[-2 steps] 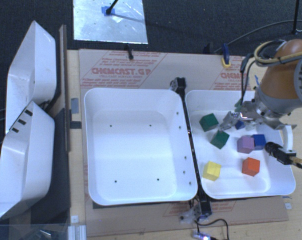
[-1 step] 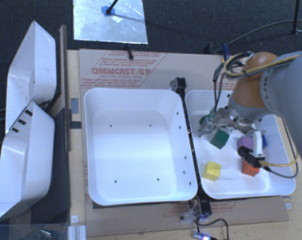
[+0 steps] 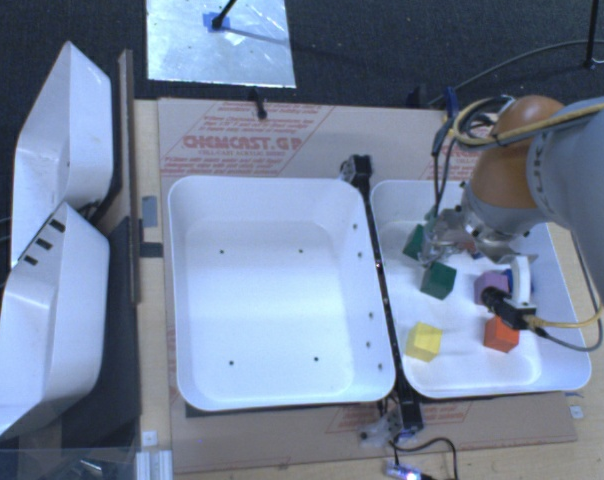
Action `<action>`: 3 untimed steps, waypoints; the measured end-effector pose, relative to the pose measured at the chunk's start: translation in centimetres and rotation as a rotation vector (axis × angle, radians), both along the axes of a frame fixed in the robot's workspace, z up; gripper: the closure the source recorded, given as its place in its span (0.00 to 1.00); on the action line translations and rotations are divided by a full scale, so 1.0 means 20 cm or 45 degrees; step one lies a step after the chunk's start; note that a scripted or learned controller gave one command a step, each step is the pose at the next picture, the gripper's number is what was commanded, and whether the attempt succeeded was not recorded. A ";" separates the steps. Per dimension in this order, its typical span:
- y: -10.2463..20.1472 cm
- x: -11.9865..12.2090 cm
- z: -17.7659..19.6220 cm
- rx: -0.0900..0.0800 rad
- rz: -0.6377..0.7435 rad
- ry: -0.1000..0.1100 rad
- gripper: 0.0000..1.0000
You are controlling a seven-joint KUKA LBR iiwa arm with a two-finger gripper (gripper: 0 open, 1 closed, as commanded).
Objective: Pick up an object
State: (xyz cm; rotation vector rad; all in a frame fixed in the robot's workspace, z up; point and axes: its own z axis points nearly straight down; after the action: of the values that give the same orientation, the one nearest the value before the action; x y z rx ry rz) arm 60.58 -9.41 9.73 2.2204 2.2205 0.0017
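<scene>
My gripper (image 3: 440, 248) is low over the upper left part of the right bin (image 3: 557, 373). A dark green block (image 3: 415, 240) lies just to its left, touching or nearly touching it. A second green cube (image 3: 438, 281) sits directly below the gripper tip. A purple block (image 3: 490, 286) lies to the right, partly hidden by the wrist hardware. An orange block (image 3: 500, 335) is near the bin's lower right and a yellow cube (image 3: 423, 341) at its lower left. No block shows as lifted.
The left bin (image 3: 197, 203) stands beside the right one, with a black divider strip (image 3: 380, 278) between them. Two more white bins (image 3: 52, 268) lean at the far left. A metal sheet (image 3: 220, 28) lies beyond the bench.
</scene>
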 end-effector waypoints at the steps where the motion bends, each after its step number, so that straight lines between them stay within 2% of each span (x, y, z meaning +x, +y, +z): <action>1: 0.04 -0.15 0.08 0.001 0.000 0.002 1.00; 2: 0.04 -0.15 0.08 0.000 0.000 0.001 0.00; 3: 0.03 -0.31 -0.06 0.001 -0.001 0.005 0.00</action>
State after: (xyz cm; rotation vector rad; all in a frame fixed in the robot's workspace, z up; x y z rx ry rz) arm 54.30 -8.75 8.55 2.2235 2.2218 -0.0022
